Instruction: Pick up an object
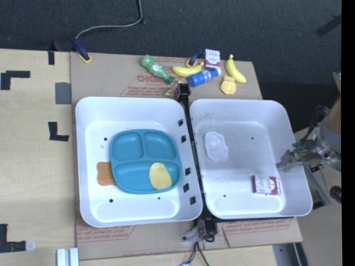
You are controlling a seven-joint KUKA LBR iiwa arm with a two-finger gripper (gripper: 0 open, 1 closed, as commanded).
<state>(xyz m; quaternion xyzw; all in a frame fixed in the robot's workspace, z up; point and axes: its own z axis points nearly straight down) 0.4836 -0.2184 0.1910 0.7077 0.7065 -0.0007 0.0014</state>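
Camera view: fingers [288, 160] state unclear, at right bin [288, 121] edge nr red box [265, 185].

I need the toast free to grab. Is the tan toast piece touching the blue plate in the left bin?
Touching. The camera view shows the toast piece tucked against the blue plate, its right edge meeting the plate's left rim with no white bin floor between them.

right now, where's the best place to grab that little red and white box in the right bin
Probably from straight above, fingers closing across the two longer sides of the small red and white box. It lies flat on the floor of the right bin, close to the near right wall, so a top-down approach avoids the wall. The gripper sits just beyond it.
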